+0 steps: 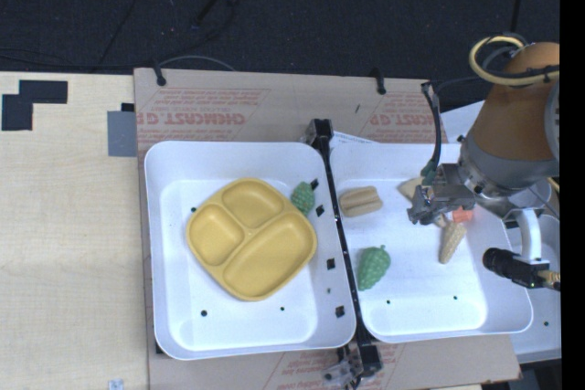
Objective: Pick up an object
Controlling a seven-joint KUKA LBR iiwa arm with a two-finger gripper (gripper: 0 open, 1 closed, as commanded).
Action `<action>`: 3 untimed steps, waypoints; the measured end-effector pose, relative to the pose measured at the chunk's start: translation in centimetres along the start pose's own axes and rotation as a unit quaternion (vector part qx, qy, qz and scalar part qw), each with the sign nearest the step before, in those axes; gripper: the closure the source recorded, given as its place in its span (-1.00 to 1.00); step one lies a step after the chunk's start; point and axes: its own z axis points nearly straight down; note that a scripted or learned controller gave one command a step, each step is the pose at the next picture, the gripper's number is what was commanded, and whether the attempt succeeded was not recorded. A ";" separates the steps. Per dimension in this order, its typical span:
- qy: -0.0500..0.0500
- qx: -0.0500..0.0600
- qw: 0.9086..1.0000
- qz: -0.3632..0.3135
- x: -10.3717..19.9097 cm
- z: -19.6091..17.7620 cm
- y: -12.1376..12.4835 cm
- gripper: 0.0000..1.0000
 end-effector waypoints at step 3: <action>0.000 0.000 1.000 0.000 13.3 -0.5 4.2 1.00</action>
